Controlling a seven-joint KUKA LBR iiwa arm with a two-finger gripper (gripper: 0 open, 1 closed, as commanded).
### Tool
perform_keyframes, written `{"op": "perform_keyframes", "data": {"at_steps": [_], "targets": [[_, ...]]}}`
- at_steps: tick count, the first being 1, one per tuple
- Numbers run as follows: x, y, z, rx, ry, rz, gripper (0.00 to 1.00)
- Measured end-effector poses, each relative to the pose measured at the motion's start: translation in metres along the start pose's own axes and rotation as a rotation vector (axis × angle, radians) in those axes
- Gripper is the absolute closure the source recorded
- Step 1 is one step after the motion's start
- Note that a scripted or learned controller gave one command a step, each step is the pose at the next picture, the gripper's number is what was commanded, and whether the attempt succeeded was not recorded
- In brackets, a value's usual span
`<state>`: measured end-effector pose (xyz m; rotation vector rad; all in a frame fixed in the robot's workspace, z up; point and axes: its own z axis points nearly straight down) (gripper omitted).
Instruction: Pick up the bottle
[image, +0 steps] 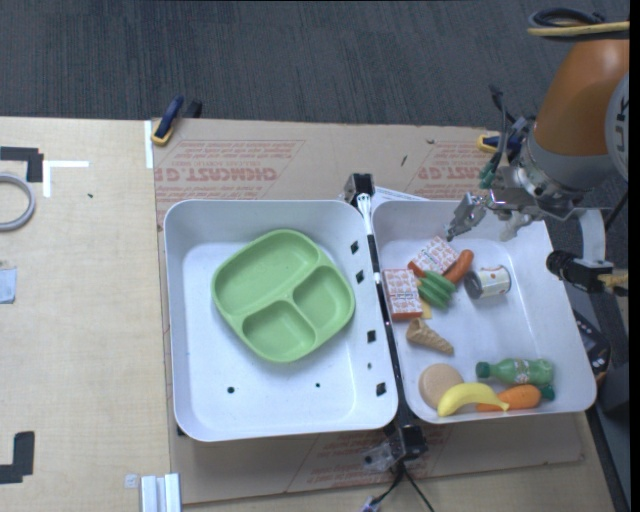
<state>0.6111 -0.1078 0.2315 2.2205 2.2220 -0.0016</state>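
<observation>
A small green bottle (516, 371) with an orange label is being seen lying on its side near the right bin's front corner.

Below your gripper (490, 215), the bottle (515, 371) lies hemmed in: carrot (520, 397) and banana (470, 400) touch its near side, the bin wall (570, 330) runs close beside. You have bare floor between can (489, 282) and bottle.
</observation>
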Motion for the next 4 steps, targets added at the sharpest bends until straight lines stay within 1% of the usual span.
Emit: {"op": "perform_keyframes", "data": {"at_steps": [1,2,3,4], "targets": [[0.0,0.0,-0.009,0.0,-0.001,-0.001,1.0],[0.106,-0.016,0.04,0.002,0.0,0.172,1.0],[0.16,-0.056,0.029,0.003,0.0,0.29,1.0],[0.241,-0.108,-0.017,0.002,-0.001,0.321,1.0]]}}
